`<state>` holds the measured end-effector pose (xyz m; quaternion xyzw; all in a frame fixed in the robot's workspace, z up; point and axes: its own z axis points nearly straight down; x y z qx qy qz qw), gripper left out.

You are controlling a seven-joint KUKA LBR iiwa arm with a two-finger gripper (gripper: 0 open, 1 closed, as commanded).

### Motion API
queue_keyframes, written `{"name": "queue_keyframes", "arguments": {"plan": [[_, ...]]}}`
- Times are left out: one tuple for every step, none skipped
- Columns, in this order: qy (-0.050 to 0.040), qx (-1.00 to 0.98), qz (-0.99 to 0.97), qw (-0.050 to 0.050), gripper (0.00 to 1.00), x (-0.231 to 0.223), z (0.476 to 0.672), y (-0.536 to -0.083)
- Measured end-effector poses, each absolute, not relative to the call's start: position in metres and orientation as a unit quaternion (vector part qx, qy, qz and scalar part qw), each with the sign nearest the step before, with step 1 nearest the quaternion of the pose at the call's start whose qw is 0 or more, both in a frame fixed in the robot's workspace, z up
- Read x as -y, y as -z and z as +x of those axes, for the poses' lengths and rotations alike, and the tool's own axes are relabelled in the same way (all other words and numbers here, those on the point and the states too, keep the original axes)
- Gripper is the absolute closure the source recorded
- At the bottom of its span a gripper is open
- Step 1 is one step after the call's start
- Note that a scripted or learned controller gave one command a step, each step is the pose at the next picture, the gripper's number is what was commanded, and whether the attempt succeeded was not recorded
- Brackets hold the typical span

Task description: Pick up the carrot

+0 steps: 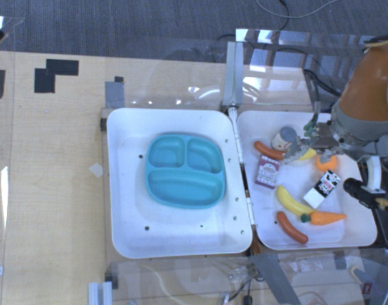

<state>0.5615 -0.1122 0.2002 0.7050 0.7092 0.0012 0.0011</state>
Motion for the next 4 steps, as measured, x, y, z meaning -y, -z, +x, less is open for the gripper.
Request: {"name": "queue_keyframes", "arguments": {"plan": [[-0.0008,-0.716,0.698,0.002,0.00,0.170,0.576,-0.170],[-0.0017,-0.770,0.639,0.003,0.00,0.195,0.572,-0.110],[-0.0040,-0.820,0.573,0.016,0.00,0.198,0.503,-0.095],[-0.0025,-0.832,0.554,0.005,0.00,0.151,0.531,-0.092]]}}
